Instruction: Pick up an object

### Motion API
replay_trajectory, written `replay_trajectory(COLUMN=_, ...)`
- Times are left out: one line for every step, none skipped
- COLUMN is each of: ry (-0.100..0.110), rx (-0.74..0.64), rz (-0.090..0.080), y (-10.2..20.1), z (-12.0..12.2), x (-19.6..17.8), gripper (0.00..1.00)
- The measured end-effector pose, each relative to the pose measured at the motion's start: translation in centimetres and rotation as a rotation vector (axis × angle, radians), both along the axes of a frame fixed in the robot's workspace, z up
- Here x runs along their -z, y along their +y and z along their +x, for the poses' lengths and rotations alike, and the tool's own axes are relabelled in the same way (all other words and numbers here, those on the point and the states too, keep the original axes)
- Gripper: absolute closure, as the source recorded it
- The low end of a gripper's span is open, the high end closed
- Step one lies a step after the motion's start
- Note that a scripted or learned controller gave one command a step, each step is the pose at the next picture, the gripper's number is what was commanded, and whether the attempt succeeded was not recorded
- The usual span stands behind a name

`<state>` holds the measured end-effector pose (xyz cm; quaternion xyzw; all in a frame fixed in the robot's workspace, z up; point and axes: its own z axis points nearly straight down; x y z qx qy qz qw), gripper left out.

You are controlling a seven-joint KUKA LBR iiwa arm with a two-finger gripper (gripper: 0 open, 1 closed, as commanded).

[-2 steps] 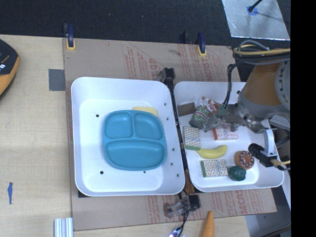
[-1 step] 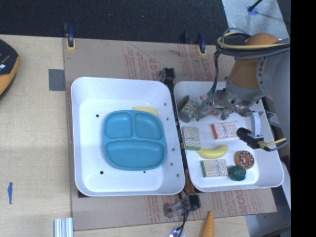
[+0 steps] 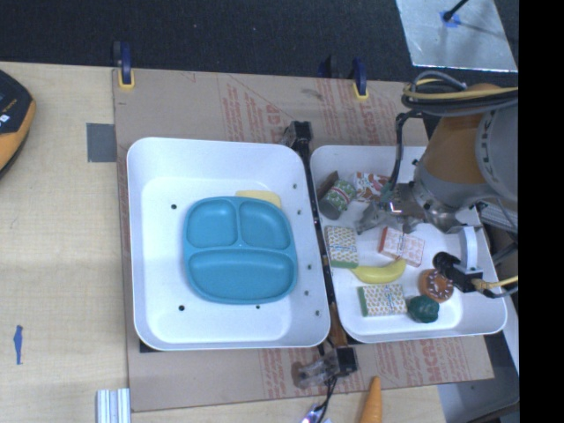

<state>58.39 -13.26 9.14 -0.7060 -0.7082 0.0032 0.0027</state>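
Note:
My gripper hangs low over the middle of the right bin, fingers pointing left, and its opening is not readable from above. Beneath and around it lie small items: a grey-green can, a red and white packet, a green patterned card, a pink packet, a yellow banana, another green card, a brown doughnut and a dark green round piece. Nothing is visibly held.
The left bin holds a blue divided plate with a pale yellow item peeking out behind it. The arm's grey and orange body covers the right bin's far right corner. Clamps pin the cardboard sheet.

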Motion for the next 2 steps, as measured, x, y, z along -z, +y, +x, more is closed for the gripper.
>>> replay_trajectory(ry=0.000, rx=0.005, rz=0.000, y=-4.9, z=-5.1, x=0.0, gripper=0.00)
replay_trajectory(ry=0.011, rx=-0.012, rz=-0.001, y=-2.0, z=6.2, x=-0.1, gripper=0.00)
